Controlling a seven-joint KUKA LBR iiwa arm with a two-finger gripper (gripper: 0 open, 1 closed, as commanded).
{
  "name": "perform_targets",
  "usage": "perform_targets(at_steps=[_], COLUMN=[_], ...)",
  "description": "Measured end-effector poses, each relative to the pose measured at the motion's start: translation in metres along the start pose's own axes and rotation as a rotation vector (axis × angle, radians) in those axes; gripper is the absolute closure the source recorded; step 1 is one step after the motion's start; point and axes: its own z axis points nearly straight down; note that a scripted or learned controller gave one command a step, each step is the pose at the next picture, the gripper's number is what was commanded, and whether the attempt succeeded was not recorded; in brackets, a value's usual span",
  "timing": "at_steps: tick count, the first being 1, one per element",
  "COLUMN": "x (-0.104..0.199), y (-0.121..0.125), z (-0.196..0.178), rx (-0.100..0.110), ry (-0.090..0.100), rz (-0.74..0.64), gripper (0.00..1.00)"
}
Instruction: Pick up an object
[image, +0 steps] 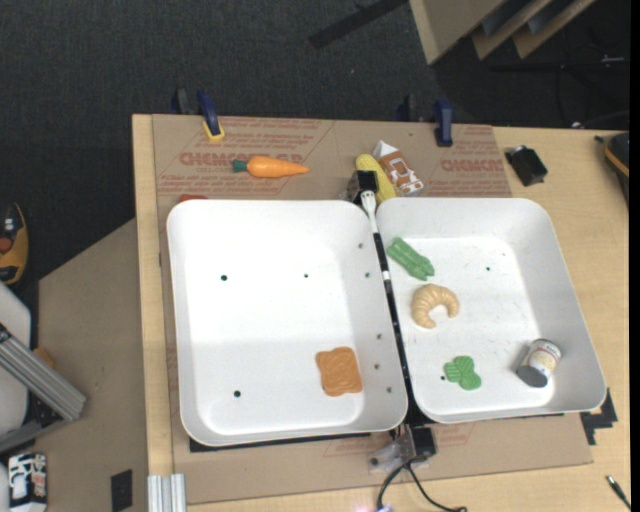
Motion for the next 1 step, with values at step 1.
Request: perform_targets(at_steps=[1], x=[0.0885], y=[0.0073], z=[0.0635], rx=[0.009], ry=[0.007], rz=[-0.013], gripper=[1.0])
